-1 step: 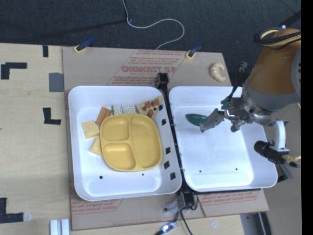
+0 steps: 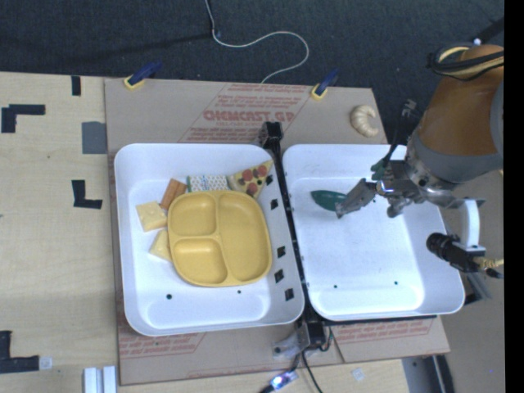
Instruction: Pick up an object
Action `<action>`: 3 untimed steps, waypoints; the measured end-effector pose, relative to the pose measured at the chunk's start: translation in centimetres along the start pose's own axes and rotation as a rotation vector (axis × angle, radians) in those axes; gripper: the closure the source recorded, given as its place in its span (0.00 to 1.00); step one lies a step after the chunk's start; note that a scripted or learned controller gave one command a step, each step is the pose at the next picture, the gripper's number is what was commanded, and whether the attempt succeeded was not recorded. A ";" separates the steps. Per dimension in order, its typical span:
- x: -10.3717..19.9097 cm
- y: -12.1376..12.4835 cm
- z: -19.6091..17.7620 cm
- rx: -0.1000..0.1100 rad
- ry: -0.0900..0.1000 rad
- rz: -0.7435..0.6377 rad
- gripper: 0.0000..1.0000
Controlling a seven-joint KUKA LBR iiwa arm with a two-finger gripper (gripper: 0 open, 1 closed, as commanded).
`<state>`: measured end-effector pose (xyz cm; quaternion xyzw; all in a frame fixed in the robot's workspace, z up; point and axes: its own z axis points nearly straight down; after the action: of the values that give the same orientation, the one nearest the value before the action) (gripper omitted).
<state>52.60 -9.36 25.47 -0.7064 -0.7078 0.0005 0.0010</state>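
Note:
A small dark green object lies in the right bin, near its upper left corner. My gripper hovers over the upper part of that bin, just right of the green object. It is open, with one finger slanting down to the left, its tip right beside the object, and the other finger further right. Nothing sits between the fingers. In the left bin, a yellow divided plate rests among several small items.
Tan cracker-like pieces and small patterned items lie around the plate's upper and left sides. A beige lump sits on the cardboard beyond the right bin. A black divider runs between the bins. The arm's grey-orange body overhangs the right bin's far right corner.

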 end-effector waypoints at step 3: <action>-0.1 -1.6 16.1 0.008 0.001 0.001 0.00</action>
<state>50.96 -9.48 9.42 -0.7069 -0.7073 0.0029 0.0042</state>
